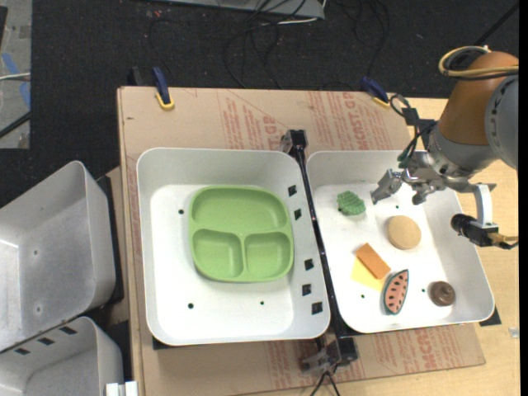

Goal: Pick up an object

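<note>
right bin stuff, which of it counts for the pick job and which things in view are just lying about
For the job: gripper, green bumpy piece, tan round piece, orange block, watermelon slice, brown round piece.

Lying about: green divided plate in the left bin, blue-and-yellow clamps, cables.

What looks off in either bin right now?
Nothing stands out. The green plate lies flat in the left bin; five small items sit separate in the right bin, none spilled, with the tool above.
</note>
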